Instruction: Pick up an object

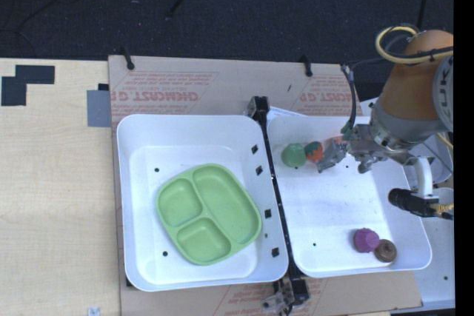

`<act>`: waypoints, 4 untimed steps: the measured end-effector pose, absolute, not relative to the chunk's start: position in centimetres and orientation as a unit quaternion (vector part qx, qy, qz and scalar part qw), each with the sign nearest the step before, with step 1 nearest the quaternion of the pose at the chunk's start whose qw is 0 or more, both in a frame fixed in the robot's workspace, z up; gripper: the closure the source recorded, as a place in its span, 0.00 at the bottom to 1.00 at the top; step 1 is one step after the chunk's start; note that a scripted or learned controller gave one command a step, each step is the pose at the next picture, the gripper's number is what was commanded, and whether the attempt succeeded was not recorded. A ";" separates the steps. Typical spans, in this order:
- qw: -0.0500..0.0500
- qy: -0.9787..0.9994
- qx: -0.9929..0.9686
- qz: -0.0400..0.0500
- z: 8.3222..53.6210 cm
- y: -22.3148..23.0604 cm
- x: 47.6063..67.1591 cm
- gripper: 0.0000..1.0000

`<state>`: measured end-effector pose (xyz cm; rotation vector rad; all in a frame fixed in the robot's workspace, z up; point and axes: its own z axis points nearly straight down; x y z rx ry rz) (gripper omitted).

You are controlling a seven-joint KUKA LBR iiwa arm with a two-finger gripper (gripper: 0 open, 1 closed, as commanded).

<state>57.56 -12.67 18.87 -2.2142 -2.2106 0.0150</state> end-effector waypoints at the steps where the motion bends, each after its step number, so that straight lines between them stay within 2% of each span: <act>1: 0.001 -0.707 -0.707 0.000 19.6 -12.7 57.9 0.00; 3: 0.003 -0.707 -0.707 0.002 10.9 -12.3 57.2 0.00; 4: 0.002 -0.707 -0.708 0.001 8.6 -12.2 57.2 0.00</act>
